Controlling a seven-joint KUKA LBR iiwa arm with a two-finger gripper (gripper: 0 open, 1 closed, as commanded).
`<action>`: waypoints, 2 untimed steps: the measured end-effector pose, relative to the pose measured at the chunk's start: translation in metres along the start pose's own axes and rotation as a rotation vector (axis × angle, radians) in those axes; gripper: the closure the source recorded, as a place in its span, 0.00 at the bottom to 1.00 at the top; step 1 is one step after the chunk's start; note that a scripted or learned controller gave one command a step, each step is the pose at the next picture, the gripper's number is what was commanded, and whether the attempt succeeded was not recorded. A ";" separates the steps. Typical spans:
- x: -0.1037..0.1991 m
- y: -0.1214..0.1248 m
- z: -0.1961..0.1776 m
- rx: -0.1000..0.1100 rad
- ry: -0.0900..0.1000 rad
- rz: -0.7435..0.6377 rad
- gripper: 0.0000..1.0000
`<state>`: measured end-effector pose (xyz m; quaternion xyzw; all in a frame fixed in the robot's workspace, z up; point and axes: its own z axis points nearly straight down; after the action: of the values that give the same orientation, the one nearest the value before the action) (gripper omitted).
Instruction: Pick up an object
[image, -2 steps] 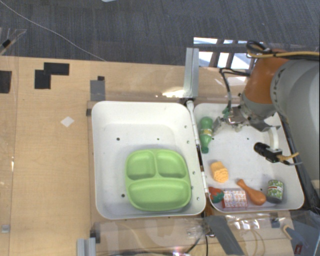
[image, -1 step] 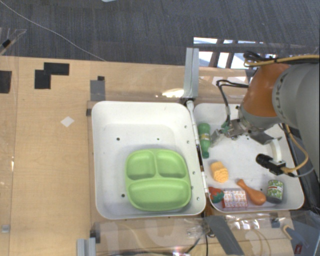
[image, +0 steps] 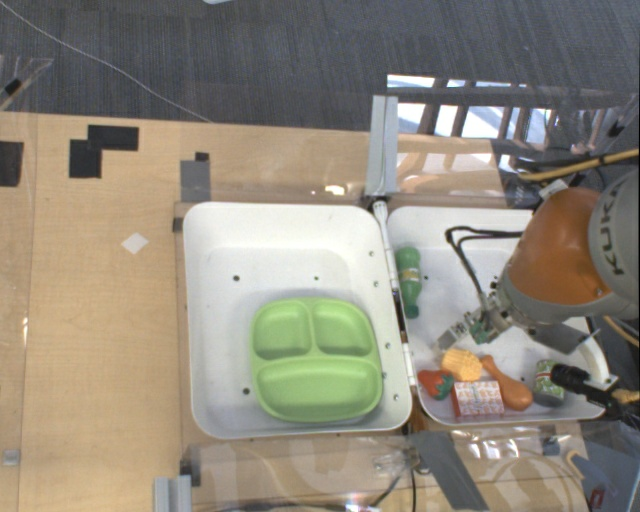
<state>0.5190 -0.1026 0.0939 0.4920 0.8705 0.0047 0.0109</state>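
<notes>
- Metal end effector (image: 478, 329) hovers just above yellow plastic corn toy (image: 461, 362) in right white bin (image: 440, 228); finger state cannot be told
- Crowded red and orange toys beside it risk a deflected, missed grasp

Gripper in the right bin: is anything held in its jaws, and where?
Nothing visibly held. The gripper hangs just above the yellow corn toy in the right bin; nothing sits between its jaws.

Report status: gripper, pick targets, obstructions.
Gripper low in right bin, above yellow corn toy; nothing seen between fingers. Toys clustered at near wall. Green bottle apart, along left wall.
</notes>
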 end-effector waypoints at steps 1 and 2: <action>0.014 -0.013 0.000 -0.004 -0.005 0.336 0.00; 0.010 -0.020 -0.001 -0.007 -0.002 0.177 0.00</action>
<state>0.4969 -0.1038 0.0939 0.5670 0.8236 0.0081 0.0130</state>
